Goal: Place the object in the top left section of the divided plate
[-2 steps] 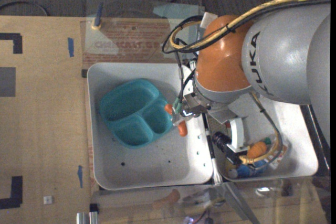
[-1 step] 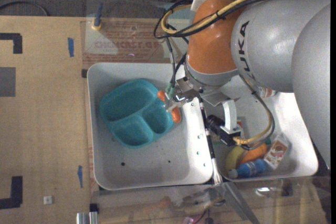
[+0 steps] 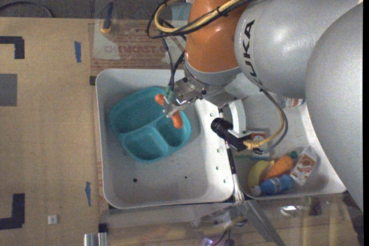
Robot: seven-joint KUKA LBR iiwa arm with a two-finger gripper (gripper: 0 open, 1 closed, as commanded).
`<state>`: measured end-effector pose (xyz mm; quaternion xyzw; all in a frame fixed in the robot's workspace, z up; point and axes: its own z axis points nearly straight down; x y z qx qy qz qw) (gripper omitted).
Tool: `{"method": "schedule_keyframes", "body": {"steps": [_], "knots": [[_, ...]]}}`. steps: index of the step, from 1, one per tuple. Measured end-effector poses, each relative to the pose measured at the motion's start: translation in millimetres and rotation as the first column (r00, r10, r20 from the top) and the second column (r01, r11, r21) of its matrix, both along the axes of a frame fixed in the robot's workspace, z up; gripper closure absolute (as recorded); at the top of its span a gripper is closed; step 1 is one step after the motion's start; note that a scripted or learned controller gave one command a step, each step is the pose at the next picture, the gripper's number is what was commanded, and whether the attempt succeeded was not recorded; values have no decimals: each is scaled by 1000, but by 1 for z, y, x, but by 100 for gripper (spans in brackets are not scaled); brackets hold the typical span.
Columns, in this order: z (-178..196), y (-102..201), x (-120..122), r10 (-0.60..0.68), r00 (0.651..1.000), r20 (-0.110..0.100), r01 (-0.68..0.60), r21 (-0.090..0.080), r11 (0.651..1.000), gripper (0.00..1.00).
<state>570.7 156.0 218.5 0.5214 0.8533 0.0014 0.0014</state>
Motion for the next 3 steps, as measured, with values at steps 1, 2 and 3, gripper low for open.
{"method": "schedule_keyframes", "body": {"steps": [1, 2, 3], "knots": [[-67, -12, 20, -135, 991, -6, 135, -1, 991, 100], [-6, -18, 2, 4, 1000, 0, -4, -1, 1000, 100], [-14, -75, 70, 123, 992, 1, -123, -2, 992, 100]]}}
